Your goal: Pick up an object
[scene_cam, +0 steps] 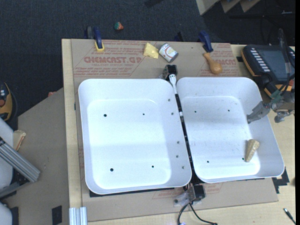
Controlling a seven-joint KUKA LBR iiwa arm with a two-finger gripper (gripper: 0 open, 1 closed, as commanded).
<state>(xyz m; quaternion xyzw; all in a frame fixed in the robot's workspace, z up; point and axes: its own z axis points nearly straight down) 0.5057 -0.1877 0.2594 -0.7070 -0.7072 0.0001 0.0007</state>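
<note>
Two shallow white bins sit side by side on the bench [140, 210], which is topped with a brown printed board. The left bin [93, 139] takes up the centre-left of the frame; the right bin [220, 130] lies centre-right, the two rims touching along a dark seam.

One object lies in the right bin: a small tan wedge-shaped piece [251, 150], near the lower right corner of that bin, resting on the sloped inner wall close to the right rim.

The gripper [257, 112] enters from the right edge of the frame, about mid-height, its grey tip just over the right rim of the right bin, above and apart from the tan piece. Whether the jaws are apart or together cannot be told at this angle. Nothing is visible between them.

On the board behind the bins, along the upper part of the frame: a yellow chunk [151, 51], a small white cylinder [168, 52] just beside it, and an orange-handled item [213, 63] further right. Blue clamps [98, 37] grip the board's far edge.
</note>
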